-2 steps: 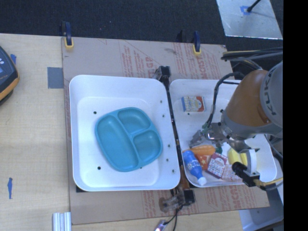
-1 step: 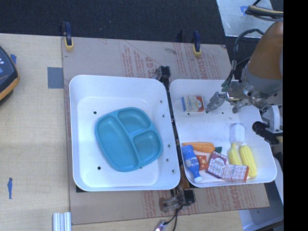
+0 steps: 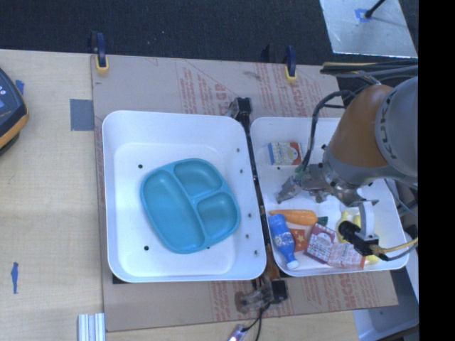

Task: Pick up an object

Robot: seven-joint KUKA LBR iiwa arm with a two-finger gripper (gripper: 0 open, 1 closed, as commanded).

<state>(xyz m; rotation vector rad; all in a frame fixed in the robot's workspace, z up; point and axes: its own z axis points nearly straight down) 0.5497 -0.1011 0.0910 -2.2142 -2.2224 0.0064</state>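
No object is being held yet. The likeliest candidates are lying in the right bin [image 3: 283,128], and the closest to the pincer [image 3: 297,185] is an orange carrot-shaped piece [image 3: 293,217], lying flat just below it in the camera view. A blue tube [image 3: 281,237] is lying beside the carrot piece, against the bin's left wall, and a red-and-white packet [image 3: 328,248] is lying at the near edge, close to both. A small carton [image 3: 284,153] is sitting apart from them near the far corner, with bare floor around it.

The pincer is hanging over the middle of this bin, between the carton and the carrot piece, at the end of the grey arm [image 3: 370,133], which is reaching in from the right. Whether it is apart or together cannot be told from this angle, and nothing is showing in its grip. Judging by its position, the program is probably lining up a descent onto the crowded near cluster, where neighbours may be getting in the way of a clean grasp.

The left bin [image 3: 128,141] is carrying just a blue divided plate [image 3: 190,204], well apart from the arm. Both bins are resting side by side on a cardboard sheet [image 3: 178,84], clamped to the bench [image 3: 50,212], presumably so nothing is shifting during tries.
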